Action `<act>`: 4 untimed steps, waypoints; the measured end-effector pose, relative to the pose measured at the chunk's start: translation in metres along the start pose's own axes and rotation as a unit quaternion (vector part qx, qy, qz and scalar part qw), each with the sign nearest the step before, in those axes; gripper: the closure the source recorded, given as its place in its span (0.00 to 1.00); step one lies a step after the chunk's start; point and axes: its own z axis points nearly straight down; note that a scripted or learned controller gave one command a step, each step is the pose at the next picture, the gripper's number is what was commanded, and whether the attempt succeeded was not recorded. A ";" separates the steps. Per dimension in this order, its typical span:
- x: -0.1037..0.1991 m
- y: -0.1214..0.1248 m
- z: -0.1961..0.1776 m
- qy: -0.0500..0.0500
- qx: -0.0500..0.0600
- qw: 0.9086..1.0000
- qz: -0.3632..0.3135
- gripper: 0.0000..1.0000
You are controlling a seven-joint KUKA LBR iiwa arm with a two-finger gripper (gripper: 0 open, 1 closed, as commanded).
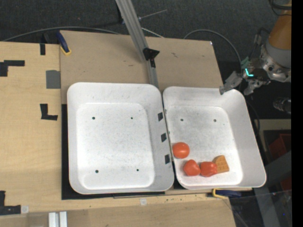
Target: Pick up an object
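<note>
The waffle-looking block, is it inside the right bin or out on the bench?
Inside. The tan block lies on the floor of the right bin, near its front corner, touching a red piece.

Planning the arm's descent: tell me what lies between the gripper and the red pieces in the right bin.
In the camera view, bare white floor of the right bin lies between the gripper at its far right corner and the red pieces near its front edge.

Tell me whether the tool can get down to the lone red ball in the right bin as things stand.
Probably yes: the tool sits over the right bin's far corner, and the red ball lies uncovered, apart from the other pieces.
</note>
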 end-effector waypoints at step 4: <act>0.005 -0.010 0.152 0.000 0.001 1.000 0.000 0.00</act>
